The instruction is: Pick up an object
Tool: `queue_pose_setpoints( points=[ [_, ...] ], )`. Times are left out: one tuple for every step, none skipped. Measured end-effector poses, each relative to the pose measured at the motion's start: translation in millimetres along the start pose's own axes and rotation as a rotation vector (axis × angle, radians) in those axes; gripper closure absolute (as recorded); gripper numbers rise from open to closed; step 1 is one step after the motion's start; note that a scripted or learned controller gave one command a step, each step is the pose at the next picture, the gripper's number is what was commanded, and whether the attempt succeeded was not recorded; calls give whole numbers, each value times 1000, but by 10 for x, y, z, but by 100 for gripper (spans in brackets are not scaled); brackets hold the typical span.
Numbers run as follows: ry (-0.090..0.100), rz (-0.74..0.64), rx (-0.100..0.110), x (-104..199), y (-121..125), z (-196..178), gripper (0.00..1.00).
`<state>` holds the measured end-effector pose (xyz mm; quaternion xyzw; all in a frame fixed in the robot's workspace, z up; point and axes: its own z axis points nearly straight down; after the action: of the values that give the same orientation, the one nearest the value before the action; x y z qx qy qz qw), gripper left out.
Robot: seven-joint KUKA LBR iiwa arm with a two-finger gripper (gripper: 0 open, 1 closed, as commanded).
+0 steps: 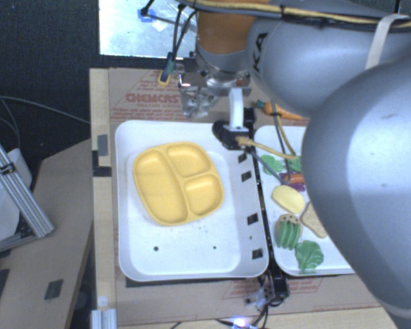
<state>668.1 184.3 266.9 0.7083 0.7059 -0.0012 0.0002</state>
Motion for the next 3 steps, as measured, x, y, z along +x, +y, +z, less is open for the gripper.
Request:
queue_pose_setpoints(
  points=[
    [5, -12, -6, 536, 1, -254, 100],
    [0, 4, 7, -457, -414, 323, 100],
    [8, -18, -1, 576, -1039, 213, 100]
  ],
)
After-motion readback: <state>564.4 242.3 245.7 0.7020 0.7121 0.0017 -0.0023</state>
